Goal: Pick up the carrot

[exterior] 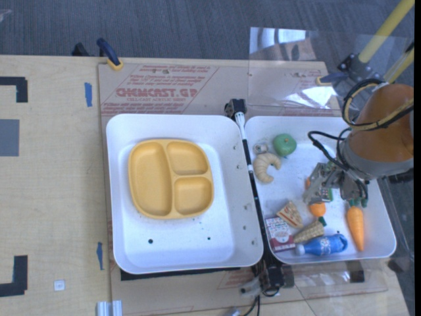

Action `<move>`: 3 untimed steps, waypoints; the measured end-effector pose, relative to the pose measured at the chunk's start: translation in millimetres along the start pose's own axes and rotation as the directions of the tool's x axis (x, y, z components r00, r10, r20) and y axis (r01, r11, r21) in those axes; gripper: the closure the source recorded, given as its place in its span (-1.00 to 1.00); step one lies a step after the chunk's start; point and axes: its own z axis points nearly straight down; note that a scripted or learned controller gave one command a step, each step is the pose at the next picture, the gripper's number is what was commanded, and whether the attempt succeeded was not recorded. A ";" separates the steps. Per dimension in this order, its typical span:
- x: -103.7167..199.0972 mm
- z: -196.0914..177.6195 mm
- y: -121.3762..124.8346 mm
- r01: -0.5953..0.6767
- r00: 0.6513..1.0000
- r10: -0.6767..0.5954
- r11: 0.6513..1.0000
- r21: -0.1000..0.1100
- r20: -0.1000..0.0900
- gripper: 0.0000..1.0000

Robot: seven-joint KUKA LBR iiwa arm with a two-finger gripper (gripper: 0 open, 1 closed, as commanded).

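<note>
The carrot (356,226) lies in the right bin (388,242) near that bin's right wall, toward its front right corner, green top pointing to the far edge. The claw (335,188) hangs above the bin's middle, just beside the carrot's leafy end; whether its fingers are apart or together is too cluttered to tell. A small orange piece (318,209) sits just under it.

We read red "CHEMCAST GP" on brown sheet (161,87) behind bins; smaller print there illegible.
</note>
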 end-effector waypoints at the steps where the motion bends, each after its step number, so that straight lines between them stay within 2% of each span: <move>1: 48.5 10.8 -48.8 0.403 0.915 -0.403 0.915 -0.003 -0.008 1.00; 2: 19.4 11.8 -19.5 0.014 1.000 -0.014 1.000 0.005 -0.012 1.00; 3: -64.0 15.2 12.8 0.028 1.000 -0.028 1.000 0.000 -0.010 1.00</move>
